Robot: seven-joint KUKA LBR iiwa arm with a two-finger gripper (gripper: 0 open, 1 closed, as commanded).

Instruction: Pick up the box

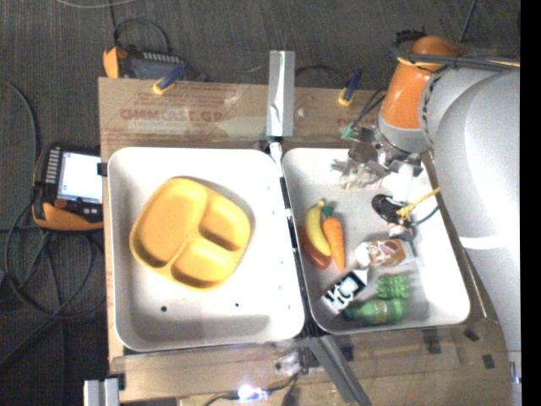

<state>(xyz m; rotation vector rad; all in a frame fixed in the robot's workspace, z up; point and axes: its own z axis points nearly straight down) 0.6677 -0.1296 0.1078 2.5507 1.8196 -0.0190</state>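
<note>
Toward the near edge of the right bin point(456, 311) lies the box point(345, 291), a small black-and-white carton tilted on the diagonal, with the green toy vegetables point(385, 301) just beside it on the right and the carrot point(335, 237) and banana point(316, 228) close above it. It looks like a light cardboard or plastic play-food packet: stiff enough to keep its shape under a squeeze, with flat printed faces that may be a little slick. My guess is that it weighs almost nothing, so it could skid or tip if nudged from one side before both fingers meet it. The best hold seems to be across its short width, coming straight down, with the fingers turned to match its slant; the side facing the green pieces leaves little room, so the approach would need care there.

Bold white marks show on the box's black face, but I can't make them out as letters. Behind the bins, a cardboard sheet point(182, 115) on the counter point(135, 366) carries faded reddish printing, too washed out to read.

At the far end of the right bin, well apart from the box, the gripper point(365, 169) hangs under the arm's orange band. Glare and clutter blur that spot, so I cannot tell whether the jaws are spread or pressed together; nothing visibly sits between them. In the left bin point(127, 311) rests a yellow divided tray point(192, 232).
</note>
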